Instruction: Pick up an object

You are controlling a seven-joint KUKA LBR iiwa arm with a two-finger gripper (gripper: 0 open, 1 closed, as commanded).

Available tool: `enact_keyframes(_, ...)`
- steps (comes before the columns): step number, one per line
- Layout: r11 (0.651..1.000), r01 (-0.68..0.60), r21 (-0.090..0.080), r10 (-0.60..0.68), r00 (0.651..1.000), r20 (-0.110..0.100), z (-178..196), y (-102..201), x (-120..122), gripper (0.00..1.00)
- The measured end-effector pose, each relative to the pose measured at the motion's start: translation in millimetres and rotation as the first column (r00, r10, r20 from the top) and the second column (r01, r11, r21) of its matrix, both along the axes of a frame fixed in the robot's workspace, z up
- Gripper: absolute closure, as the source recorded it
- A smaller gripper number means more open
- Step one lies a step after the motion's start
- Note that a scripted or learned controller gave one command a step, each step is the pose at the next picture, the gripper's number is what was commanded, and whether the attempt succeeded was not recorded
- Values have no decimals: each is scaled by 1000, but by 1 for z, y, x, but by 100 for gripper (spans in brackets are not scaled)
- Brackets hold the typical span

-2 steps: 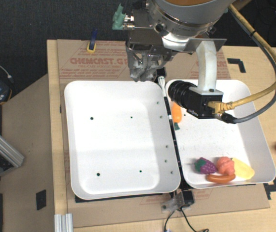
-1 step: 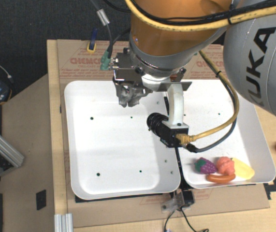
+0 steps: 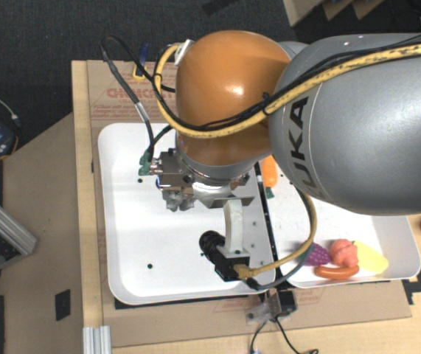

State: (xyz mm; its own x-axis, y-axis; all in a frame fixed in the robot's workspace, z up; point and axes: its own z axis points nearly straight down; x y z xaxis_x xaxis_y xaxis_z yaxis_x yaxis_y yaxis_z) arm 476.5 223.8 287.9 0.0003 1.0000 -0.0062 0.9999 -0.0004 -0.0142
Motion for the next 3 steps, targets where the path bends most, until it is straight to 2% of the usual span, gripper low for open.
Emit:
enact_keyframes(1,1000,1,1,-1,1000,2,-87,-1,11,100)
enact_keyframes(2,1000,1,7,-1,1000,18,-57,1,40,100)
enact_keyframes(3,1000,2,4,-2,1000,13,-105,0,85,100)
